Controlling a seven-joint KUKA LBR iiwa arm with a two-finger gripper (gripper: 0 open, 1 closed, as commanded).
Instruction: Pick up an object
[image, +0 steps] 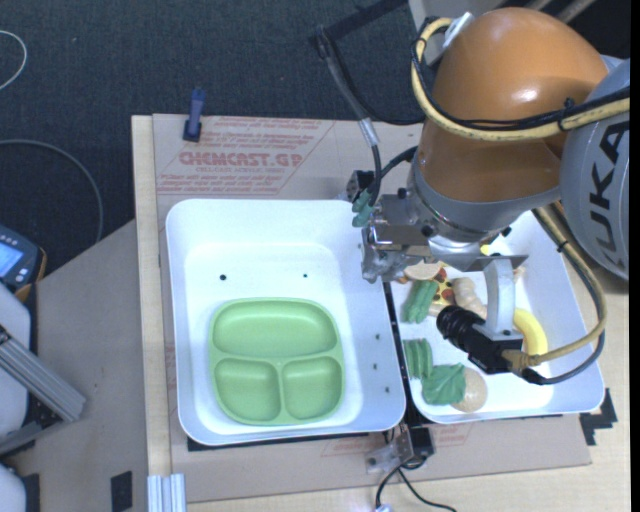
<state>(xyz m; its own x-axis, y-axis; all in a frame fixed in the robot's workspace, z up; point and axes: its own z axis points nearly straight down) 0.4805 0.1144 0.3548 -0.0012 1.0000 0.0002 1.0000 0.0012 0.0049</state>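
Green tray (276, 358): three compartments, lower left bin (190, 300).
Toy food (440, 345): green, yellow, tan pieces, right bin (570, 390).
Gripper (425, 262): finger state can't be told.

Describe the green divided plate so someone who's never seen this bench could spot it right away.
Look at the left white bin, the one away from the arm. The green plate lies flat in its near half. It is pale green with three compartments, one wide above two smaller, and far larger than the small toy foods in the other bin.
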